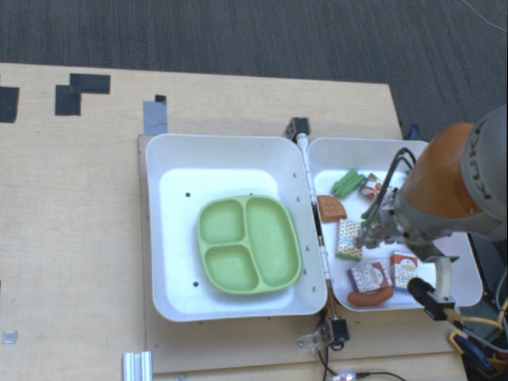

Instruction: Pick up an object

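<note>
The hand [370,235] is hovering over the patterned packet [348,239]; I cannot tell its state. Crowding neighbours like the sausage [371,297] could be spoiling the grasp.

Lighting even and fairly bright, diffuse, from overhead. Left white bin [167,236] near overexposed: its floor glows around the green divided tray [248,244], rim detail washed out. Soft, short shadows only, along the bins' inner walls and under the arm [444,189] at the right of the frame. Dark carpet [238,22] across the top holds its texture. Focus moderate; small items in the right bin [468,288] are soft, labels unreadable. Bench edges [238,76] run straight, no evident distortion.
</note>
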Motion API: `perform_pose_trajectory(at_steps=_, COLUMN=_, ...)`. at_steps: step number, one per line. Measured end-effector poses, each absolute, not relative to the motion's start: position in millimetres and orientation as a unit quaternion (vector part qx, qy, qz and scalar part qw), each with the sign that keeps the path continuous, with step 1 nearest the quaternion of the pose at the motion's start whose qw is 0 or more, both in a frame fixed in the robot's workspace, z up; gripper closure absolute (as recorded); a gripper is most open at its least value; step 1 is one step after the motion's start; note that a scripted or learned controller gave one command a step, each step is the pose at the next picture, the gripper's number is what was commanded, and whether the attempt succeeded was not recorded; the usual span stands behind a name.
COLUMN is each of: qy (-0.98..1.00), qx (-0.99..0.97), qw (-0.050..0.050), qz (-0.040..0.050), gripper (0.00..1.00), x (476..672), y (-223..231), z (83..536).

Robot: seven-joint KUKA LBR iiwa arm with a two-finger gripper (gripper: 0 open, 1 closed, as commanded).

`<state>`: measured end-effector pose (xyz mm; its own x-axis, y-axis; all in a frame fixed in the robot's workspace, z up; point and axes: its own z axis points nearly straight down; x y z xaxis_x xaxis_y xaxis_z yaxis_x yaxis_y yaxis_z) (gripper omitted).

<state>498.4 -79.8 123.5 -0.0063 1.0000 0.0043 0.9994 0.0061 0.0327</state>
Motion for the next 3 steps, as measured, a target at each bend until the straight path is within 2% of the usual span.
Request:
perform_pose_trajectory(at_steps=1, qy=0.709, qx=0.705, qw=0.010, qz=0.0131, gripper=0.00, x=498.3, y=-80, z=123)
perform_pose_trajectory(at_steps=2, qy=0.708, qx=0.706, qw=0.004, qz=0.0070, gripper=0.00, x=492.3, y=-81, z=90)
perform_pose_trajectory(at_steps=3, qy=0.709, qx=0.705, qw=0.008, qz=0.0100, gripper=1.00, x=495.5, y=-81, z=103)
